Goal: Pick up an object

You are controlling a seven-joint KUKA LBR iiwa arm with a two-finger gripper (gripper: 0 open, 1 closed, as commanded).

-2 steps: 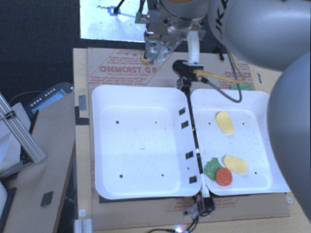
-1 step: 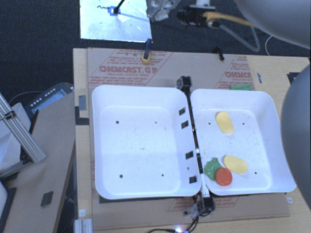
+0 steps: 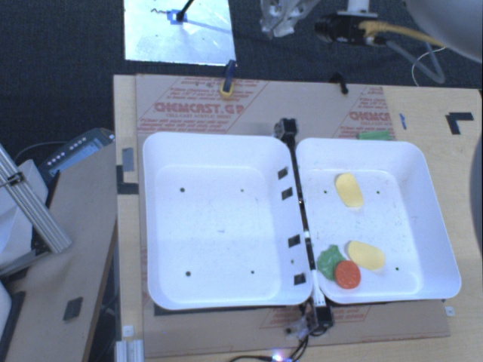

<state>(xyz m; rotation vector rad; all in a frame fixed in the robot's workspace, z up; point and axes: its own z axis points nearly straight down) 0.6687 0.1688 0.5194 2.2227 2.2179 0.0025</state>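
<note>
Two shallow white bins lie side by side on the bench. The left bin point(image 3: 219, 217) has a bare floor; the right bin point(image 3: 377, 225) holds every candidate for the pick. A pale yellow piece point(image 3: 349, 189) lies near the middle of that bin's floor, well apart from the rest. A second yellow piece point(image 3: 366, 255), a red round piece point(image 3: 347, 274) and a green piece point(image 3: 329, 260) crowd together toward the near-left corner of the right bin — the red one touches both neighbours.

The gripper point(image 3: 283, 10) hangs past the far edge of the bench, above the dark floor; whether it is apart or together cannot be told at this blur.

Likely failures, as a judgement: a descent on the crowded corner could push the pieces aside or catch two at once, and the bin wall there leaves little room for the claw. All the pieces look low and flat, so a closing claw may slide over them. The lone yellow piece seems the safer target.

Legible writing: "CHEMCAST" in red, repeated on the brown sheet point(image 3: 196, 108) beneath the bins — the smaller lines under it are unreadable.
</note>
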